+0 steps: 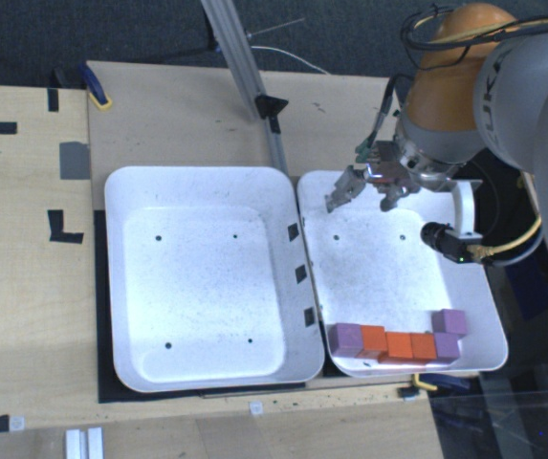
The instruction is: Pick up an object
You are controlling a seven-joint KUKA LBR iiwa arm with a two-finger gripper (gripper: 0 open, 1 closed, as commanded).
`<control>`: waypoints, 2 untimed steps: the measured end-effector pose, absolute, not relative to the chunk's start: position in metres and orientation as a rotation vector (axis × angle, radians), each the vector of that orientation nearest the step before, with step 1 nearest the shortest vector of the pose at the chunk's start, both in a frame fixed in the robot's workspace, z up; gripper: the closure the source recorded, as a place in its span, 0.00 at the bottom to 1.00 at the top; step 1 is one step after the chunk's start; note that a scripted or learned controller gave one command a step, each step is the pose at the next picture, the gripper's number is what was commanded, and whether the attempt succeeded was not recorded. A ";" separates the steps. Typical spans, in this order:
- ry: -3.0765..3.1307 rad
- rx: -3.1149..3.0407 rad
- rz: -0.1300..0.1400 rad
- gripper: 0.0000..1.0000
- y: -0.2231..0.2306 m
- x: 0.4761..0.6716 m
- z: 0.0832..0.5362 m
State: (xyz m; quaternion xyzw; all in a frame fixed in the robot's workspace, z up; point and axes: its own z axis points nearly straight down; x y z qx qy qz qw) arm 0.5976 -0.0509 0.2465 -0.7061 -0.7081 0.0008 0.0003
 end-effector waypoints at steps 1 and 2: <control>-2.231 -2.212 -0.004 0.00 0.011 0.623 0.269; -2.211 -2.226 0.011 0.00 -0.051 0.553 0.248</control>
